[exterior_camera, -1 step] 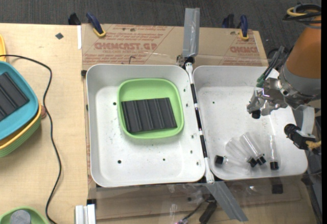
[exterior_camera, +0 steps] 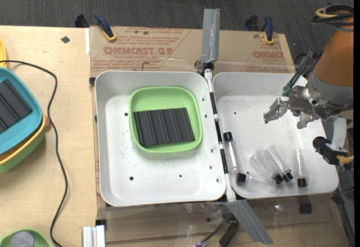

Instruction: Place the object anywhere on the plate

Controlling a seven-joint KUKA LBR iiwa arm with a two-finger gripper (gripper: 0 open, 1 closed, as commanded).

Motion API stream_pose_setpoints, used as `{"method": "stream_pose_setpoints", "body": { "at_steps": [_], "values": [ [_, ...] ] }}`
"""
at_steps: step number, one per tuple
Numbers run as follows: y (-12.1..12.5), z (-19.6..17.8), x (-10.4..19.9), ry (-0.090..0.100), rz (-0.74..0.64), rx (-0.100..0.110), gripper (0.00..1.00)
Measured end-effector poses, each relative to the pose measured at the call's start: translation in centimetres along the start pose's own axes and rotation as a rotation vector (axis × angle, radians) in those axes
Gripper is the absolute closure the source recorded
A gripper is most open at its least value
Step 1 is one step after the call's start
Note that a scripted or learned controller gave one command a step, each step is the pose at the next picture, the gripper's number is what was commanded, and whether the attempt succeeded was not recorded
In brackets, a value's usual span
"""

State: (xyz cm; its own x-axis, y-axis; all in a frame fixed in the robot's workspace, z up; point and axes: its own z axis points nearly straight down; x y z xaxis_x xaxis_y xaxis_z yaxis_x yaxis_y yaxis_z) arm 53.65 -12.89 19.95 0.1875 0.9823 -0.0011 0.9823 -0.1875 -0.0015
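A green square plate (exterior_camera: 191,99) lies in the left bin (exterior_camera: 112,144). A dark grey ridged slab (exterior_camera: 163,126) rests flat on it, covering most of its floor. My gripper (exterior_camera: 287,116) hangs over the right bin (exterior_camera: 247,99), in its upper right part. Its fingers are spread open and nothing is between them. Several clear plastic tubes with black caps (exterior_camera: 271,160) lie on the right bin's floor, below and in front of the gripper and apart from it. Another tube (exterior_camera: 230,156) lies along that bin's left wall.
Brown cardboard (exterior_camera: 146,46) held by clamps lies behind the bins. A teal and yellow stack of containers (exterior_camera: 17,122) sits at the bench's left edge, with a black cable (exterior_camera: 56,144) running past it. The arm's orange band (exterior_camera: 340,54) is at the far right.
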Motion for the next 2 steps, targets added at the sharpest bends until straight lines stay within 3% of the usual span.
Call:
{"method": "stream_pose_setpoints", "body": {
  "at_steps": [1, 2],
  "values": [
    [-2.0, -3.8, -0.8, -0.001, 0.157, 0.001, 0.0],
    [-1.4, -7.7, -6.0, -0.002, 0.478, 0.003, 0.0]
  ]
}}
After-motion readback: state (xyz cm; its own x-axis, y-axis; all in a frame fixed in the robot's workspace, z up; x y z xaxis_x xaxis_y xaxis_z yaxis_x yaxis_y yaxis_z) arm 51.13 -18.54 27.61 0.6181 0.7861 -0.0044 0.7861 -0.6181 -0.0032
